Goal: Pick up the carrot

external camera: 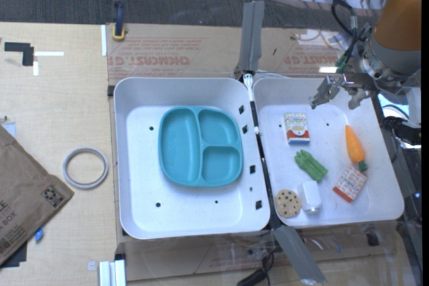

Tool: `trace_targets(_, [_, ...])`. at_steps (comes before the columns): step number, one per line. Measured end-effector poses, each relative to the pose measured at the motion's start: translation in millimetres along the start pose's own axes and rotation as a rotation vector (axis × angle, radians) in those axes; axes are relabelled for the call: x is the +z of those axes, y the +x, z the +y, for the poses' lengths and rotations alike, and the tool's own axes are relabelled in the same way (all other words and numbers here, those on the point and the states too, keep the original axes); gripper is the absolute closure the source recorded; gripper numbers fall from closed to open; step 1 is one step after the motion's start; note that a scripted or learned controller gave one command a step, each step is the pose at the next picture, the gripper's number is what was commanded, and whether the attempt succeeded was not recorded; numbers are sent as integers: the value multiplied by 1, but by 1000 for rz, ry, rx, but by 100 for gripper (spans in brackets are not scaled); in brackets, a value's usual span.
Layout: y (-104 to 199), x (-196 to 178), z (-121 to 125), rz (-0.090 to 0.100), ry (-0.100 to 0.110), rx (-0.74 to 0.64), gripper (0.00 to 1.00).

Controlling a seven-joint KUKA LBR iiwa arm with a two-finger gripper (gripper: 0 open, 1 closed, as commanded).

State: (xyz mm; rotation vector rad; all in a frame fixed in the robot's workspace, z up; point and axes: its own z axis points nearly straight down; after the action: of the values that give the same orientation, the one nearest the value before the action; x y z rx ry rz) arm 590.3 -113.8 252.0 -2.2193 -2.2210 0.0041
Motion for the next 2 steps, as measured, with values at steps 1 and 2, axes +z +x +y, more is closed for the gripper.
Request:
trace_targets(1, [-106,143,10,4,-1,-140,0])
trace_targets(2, [-101,160,-18,9,-4,-91,0])
